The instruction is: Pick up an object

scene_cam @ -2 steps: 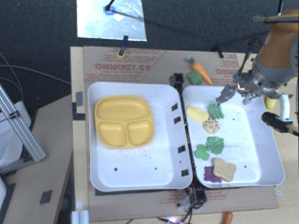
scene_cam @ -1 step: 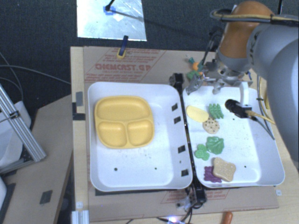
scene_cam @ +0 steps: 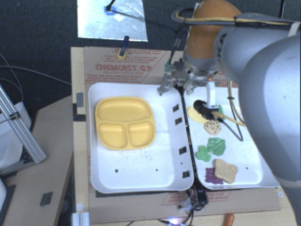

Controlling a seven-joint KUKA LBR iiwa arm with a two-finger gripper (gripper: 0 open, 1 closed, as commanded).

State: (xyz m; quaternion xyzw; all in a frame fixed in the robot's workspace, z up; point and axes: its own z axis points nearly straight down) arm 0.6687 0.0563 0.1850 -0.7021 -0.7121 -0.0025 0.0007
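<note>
Gripper (scene_cam: 178,83) sits just past the top-right corner of the yellow tray (scene_cam: 125,122). Jaws: can't tell if apart or together. 4 pick candidates lie right of the tray, well apart from the gripper: cookie (scene_cam: 212,127), green leaf (scene_cam: 216,146), toast (scene_cam: 225,170), purple grapes (scene_cam: 210,175).

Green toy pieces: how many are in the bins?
2. A darker leaf and a paler piece lie side by side in the bin under the arm, between cookie and toast. The arm covers part of that bin, so more may be hidden.
</note>
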